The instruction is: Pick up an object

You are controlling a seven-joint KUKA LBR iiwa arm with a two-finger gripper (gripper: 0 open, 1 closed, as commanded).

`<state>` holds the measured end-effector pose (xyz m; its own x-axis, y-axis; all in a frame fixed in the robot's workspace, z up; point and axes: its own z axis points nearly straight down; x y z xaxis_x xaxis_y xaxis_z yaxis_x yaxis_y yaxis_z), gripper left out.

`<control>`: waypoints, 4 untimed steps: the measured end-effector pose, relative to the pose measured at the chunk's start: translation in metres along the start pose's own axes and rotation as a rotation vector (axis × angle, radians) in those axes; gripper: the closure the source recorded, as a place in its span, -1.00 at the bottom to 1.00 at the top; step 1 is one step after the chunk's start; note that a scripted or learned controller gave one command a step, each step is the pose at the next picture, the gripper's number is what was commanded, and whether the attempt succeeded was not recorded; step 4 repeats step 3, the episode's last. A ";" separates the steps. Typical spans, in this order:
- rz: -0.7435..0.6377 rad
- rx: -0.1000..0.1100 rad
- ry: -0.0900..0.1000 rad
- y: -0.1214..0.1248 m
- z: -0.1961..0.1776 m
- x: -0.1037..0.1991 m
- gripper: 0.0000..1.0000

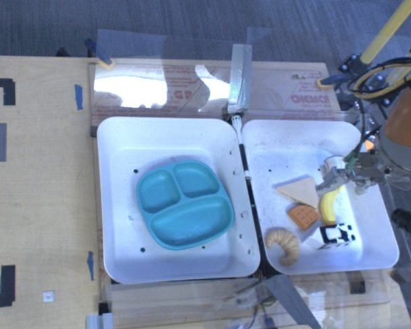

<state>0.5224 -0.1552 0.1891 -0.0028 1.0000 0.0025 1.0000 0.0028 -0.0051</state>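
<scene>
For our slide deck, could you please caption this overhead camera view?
Gripper poised over a banana in the right bin, beside cracker and croissant; blue plate in left bin.

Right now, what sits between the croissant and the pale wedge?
In the camera view, an orange cracker lies between the croissant and the pale wedge.

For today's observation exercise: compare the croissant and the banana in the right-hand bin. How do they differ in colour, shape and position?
Colour: the croissant is tan-brown; the banana is bright yellow.
Shape: the croissant is plump and curled like a hook; the banana is slim and only gently curved.
Position: the croissant lies alone near the bin's front edge; the banana lies further back and right, just under the gripper.
Shared: both are small food items lying in the right bin.
</scene>
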 end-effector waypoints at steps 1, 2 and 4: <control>-0.225 -0.015 -0.001 0.005 0.097 -0.004 -1.00; -0.225 -0.027 -0.005 0.009 0.086 -0.004 1.00; -0.119 -0.009 -0.003 -0.012 -0.021 0.047 1.00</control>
